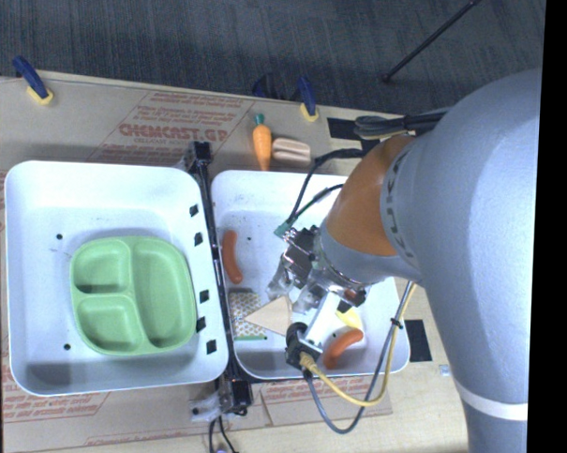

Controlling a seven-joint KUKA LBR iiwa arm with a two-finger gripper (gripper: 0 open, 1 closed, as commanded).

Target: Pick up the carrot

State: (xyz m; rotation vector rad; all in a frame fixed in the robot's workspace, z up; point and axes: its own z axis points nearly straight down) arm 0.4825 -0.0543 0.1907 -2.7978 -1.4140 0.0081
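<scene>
Two white bins (22,191) share the worktop (129,120). My pincer (292,287) hangs over the right bin (266,187), in its near half; whether wide or narrow I cannot tell. The carrot (261,147) lies outside, past that bin's far rim, beside a tan block (291,153).

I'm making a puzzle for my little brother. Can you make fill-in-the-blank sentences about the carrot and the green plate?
The green plate has ____ compartments.
In the camera view, the green plate lies in the bin on the ____.
The carrot lies on the bench, ____ both white bins, beside a tan block.
Missing words: three; left; outside.
</scene>
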